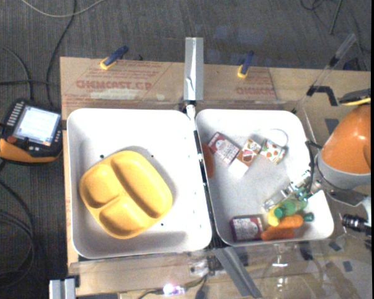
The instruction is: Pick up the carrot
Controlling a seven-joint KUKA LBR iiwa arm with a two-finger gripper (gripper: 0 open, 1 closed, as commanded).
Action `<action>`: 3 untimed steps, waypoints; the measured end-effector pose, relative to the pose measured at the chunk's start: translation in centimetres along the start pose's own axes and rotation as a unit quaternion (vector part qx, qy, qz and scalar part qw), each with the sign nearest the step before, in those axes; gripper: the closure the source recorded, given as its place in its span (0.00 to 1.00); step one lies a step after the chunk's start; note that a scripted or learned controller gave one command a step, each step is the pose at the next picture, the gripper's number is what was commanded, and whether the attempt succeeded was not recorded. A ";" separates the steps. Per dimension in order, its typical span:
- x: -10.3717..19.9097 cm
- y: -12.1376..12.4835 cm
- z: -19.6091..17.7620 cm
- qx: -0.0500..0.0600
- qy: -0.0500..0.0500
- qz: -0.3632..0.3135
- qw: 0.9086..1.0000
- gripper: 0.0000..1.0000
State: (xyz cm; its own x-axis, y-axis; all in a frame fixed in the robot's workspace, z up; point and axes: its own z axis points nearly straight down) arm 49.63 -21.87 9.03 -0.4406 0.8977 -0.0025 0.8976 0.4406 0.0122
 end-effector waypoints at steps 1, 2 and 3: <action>5.0 1.4 -11.6 0.005 0.002 -0.076 0.997 0.00; 2.0 -0.3 -6.8 0.006 0.002 -0.135 0.991 0.00; 1.8 -0.4 -1.1 0.005 0.002 -0.182 0.983 0.00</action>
State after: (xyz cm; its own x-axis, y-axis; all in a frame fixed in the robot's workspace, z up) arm 48.48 -20.45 10.13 -0.7325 0.6808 -0.0003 0.6808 0.7325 0.0023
